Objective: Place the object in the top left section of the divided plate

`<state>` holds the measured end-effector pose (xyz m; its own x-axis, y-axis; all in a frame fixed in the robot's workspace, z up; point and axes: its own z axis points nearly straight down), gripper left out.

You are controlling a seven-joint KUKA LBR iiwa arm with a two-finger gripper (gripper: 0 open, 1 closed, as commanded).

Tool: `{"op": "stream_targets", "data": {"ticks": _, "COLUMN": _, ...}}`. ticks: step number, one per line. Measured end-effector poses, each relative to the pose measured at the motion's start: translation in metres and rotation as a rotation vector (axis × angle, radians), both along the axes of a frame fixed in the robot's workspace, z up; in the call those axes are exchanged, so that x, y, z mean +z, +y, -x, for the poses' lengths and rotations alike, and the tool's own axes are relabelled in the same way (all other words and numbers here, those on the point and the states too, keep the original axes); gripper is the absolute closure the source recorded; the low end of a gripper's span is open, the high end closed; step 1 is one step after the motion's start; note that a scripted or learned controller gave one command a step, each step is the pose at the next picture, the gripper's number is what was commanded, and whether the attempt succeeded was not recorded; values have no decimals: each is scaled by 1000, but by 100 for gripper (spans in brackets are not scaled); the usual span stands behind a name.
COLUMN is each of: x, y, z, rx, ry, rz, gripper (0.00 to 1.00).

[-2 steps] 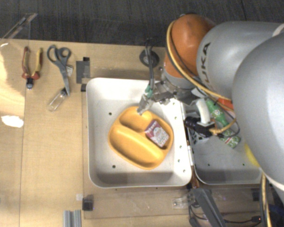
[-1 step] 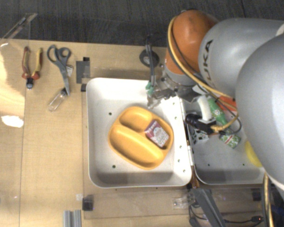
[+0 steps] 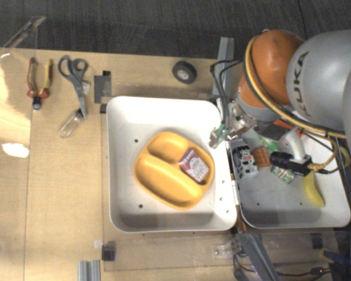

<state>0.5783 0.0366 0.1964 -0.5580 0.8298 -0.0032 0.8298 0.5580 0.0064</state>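
Pincer [image 3: 217, 134] hovers beside glossy yellow plate [image 3: 164, 174] holding flat packet [image 3: 194, 165].

Place: a robotics lab or workshop
Evidence: grey KUKA arm [image 3: 322, 75], red-handled pliers [image 3: 37, 81] and grey-handled scissors [image 3: 76, 78] on the pale wooden counter [image 3: 47, 186], dark carpet floor [image 3: 134, 16]

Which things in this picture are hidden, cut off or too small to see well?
- Gripper, camera view: too small and blurred to read how its fingers stand.
- Right bin: the arm covers its upper part and the things there.
- Packet in the yellow divided plate: print too small to read.
- Banana: its top end lies under a cable.
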Motion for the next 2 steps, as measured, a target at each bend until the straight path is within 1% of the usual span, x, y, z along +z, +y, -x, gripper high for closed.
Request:
{"op": "stream_targets", "data": {"ticks": 1, "x": 121, "y": 63, "z": -26, "rx": -10, "ry": -2, "rz": -1, "gripper": 100}}
{"op": "stream_targets", "data": {"ticks": 2, "x": 87, "y": 23, "z": -1, "rx": 333, "ry": -1, "rz": 2, "gripper": 100}}
